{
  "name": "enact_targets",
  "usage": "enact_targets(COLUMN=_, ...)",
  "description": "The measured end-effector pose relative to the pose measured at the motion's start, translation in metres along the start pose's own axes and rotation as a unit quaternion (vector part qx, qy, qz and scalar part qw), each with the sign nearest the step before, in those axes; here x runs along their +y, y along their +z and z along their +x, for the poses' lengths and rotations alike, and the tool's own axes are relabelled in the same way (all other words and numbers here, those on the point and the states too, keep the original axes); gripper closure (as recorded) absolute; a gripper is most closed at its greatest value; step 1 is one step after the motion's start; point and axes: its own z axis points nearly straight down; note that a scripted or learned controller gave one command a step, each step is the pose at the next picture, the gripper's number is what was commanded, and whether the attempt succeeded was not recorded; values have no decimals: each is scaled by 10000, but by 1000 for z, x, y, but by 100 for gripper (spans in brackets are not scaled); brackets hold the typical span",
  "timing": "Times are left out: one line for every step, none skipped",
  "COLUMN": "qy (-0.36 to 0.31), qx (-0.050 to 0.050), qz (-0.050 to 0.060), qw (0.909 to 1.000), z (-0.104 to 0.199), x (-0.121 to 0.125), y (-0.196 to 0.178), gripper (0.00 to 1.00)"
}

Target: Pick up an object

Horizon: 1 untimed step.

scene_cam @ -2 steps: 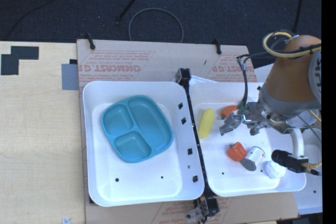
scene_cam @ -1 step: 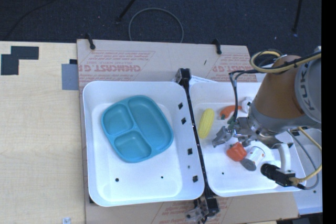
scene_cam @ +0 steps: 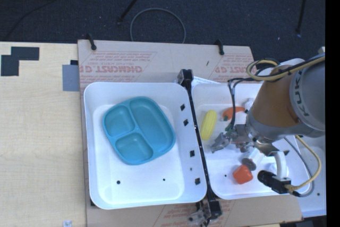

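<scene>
In the right bin [scene_cam: 223, 94] lies a yellow corn-shaped object [scene_cam: 209, 124] near the divider. A small orange piece [scene_cam: 234, 112] lies behind it, partly hidden by the arm. A red-orange block [scene_cam: 243, 174] sits toward the bin's front. My gripper [scene_cam: 219, 142] hangs low over the right bin's middle, just right of and in front of the yellow object, pointing left. I see nothing held in it. The grey arm with its orange band [scene_cam: 276, 103] covers the bin's right part.
The left bin [scene_cam: 101, 188] holds a blue divided plate [scene_cam: 138, 129]. A black divider rail [scene_cam: 194, 141] separates the two bins. Cables and a black fitting [scene_cam: 273, 181] trail beside the arm at the right bin's front right corner.
</scene>
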Motion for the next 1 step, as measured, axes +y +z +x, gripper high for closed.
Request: enact_targets(qy=43, qx=7, qz=22, qw=10000, z=-1, x=-1, y=-8, gripper=100)
